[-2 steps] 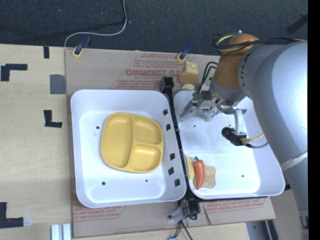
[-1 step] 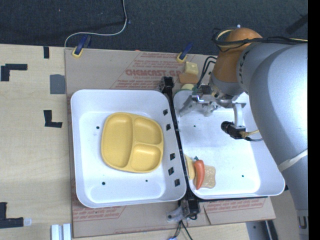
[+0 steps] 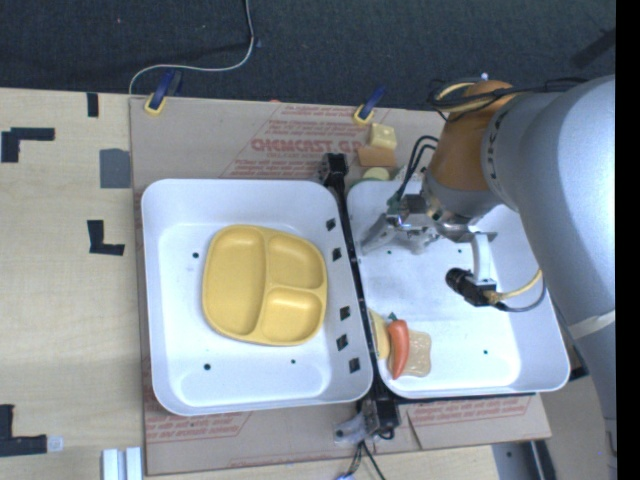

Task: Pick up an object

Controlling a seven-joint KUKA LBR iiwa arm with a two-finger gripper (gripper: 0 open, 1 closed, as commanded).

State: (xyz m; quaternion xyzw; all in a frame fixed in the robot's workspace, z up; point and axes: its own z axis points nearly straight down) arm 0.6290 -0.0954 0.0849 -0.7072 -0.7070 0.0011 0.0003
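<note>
A yellow divided plate lies in the white left bin. At five o'clock in the white right bin lies an orange-red carrot beside a beige piece.

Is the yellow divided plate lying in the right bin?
No, the yellow divided plate lies flat in the left bin, while the tool is over the right bin.

Both bins look like smooth, slightly glossy white plastic. The yellow tray at left centre is matt plastic. The board beneath looks like printed cardboard. The arm at right is satin grey.
</note>
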